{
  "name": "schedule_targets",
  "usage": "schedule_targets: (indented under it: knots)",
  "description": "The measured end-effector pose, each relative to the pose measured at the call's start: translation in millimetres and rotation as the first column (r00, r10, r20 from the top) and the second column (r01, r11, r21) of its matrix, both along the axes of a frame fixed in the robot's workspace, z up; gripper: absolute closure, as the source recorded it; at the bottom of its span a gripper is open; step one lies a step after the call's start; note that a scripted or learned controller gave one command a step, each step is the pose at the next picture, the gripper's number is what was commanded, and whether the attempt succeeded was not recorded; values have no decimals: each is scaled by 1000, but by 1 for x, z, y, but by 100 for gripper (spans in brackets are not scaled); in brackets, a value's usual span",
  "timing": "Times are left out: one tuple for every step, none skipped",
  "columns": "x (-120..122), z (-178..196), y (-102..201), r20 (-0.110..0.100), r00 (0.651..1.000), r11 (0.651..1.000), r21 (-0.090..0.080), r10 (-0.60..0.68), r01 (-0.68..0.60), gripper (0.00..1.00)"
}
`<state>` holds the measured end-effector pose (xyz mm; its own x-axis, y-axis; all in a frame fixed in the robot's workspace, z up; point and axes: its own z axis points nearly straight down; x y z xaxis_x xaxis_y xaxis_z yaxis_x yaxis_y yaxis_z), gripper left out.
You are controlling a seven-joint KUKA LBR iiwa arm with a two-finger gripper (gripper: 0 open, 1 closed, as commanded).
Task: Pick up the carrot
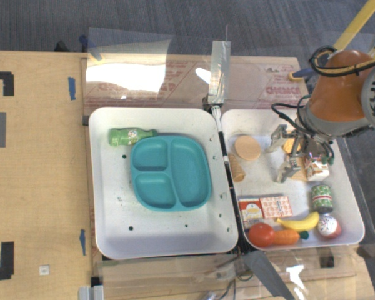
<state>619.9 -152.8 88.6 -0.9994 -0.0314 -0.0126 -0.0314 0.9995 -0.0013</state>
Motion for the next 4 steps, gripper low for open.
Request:
schedule_targets:
  knots:
    - [40, -1, -11, -2, 971, 971, -2, 240, -240, 0]
    - [44, 15, -10, 13, 971, 971, -5, 238, -238, 100]
    - [31, 112, 44, 5, 997, 997, 0, 77, -77, 100]
    - [-8, 281, 40, 9, 982, 983, -6, 186, -186, 100]
